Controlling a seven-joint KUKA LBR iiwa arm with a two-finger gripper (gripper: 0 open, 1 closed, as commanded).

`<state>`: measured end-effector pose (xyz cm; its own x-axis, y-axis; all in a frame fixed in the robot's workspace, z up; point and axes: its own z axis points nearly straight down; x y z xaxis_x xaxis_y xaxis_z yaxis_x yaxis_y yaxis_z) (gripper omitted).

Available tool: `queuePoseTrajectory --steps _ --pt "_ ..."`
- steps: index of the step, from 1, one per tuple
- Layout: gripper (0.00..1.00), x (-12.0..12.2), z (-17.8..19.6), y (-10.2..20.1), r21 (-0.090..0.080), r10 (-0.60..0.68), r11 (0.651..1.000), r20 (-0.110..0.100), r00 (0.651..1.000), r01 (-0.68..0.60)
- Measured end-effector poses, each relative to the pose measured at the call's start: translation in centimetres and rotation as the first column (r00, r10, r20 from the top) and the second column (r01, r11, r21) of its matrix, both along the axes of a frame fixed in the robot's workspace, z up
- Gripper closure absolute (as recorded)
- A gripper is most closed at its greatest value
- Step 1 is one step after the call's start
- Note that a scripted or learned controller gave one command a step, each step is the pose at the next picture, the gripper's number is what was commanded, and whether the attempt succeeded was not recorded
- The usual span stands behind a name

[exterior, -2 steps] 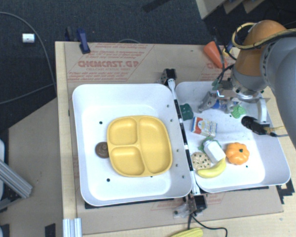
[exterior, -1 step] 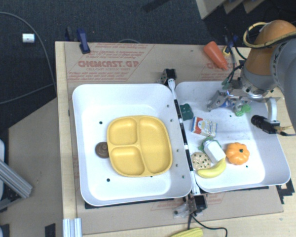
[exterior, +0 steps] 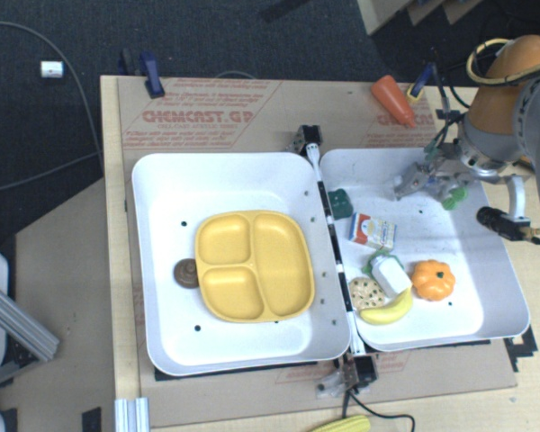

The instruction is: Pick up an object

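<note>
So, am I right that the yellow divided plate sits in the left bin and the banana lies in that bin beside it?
Not quite. The yellow divided plate does sit in the left bin, but the banana lies in the right bin, near its front edge, as the camera view shows.

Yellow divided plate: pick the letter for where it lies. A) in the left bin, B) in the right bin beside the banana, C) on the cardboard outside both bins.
A: the yellow divided plate lies flat inside the left bin, across the divider from the banana.
</note>
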<state>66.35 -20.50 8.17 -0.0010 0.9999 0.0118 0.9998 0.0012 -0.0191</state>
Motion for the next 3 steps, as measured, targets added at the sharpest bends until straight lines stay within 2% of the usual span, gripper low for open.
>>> queuePoseTrajectory --steps 1,3 --pt "0.00 0.16 0.02 -0.90 0.010 0.004 1.000 -0.001 1.000 -0.004" --pt "0.00 0.18 0.04 -0.93 0.009 0.004 1.000 -0.001 1.000 -0.004"
